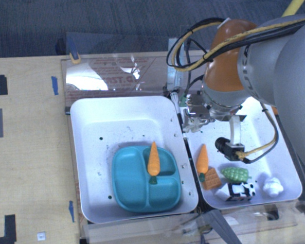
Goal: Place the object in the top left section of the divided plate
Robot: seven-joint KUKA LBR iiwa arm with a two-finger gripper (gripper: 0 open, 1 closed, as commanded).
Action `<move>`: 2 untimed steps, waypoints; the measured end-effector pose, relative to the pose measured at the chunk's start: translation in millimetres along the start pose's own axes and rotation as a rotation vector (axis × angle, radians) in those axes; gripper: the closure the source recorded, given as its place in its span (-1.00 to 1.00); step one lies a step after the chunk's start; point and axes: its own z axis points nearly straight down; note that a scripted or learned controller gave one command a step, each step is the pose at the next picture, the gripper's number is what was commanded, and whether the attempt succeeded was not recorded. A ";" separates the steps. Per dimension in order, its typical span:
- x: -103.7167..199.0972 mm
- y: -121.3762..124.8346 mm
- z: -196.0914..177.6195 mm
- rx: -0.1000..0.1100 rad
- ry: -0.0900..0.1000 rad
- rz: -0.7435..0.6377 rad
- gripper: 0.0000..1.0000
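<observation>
Orange toy carrot (153,158) lying across the ridge of the smooth teal divided plate (131,183) in the left white bin (91,128). Second carrot (201,159), knobbly green piece (235,173), possibly corn, in right bin (287,180). Gripper (193,116) above that bin; grip state unclear.

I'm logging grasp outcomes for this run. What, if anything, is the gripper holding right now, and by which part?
It cannot be told: the gripper sits above the right bin, its tips hidden. One carrot lies on the divided plate.
</observation>
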 end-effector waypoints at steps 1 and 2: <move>-49.3 -5.0 16.7 0.007 0.002 -0.195 1.00; -77.2 51.2 -8.2 0.002 0.000 0.108 1.00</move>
